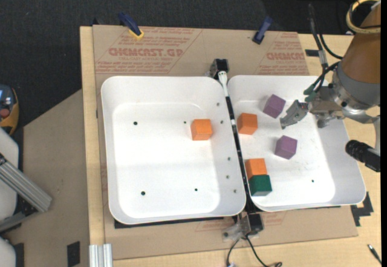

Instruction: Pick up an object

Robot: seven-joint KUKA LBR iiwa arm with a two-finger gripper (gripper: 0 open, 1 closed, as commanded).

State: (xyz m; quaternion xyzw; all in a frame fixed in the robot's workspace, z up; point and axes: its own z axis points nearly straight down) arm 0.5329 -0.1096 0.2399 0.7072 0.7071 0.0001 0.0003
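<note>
My gripper hangs over the right bin, between two purple cubes. One purple cube lies just to its upper left, the other just below it. An orange cube sits by the right bin's left wall. Further down that wall, another orange cube touches a green cube. The left bin holds a single orange cube toward its right side. I see nothing in the gripper.
A black divider rail runs between the two bins. Blue clamps hold the cardboard base at its far edge. The arm's grey and orange body stands over the right bin's far right corner.
</note>
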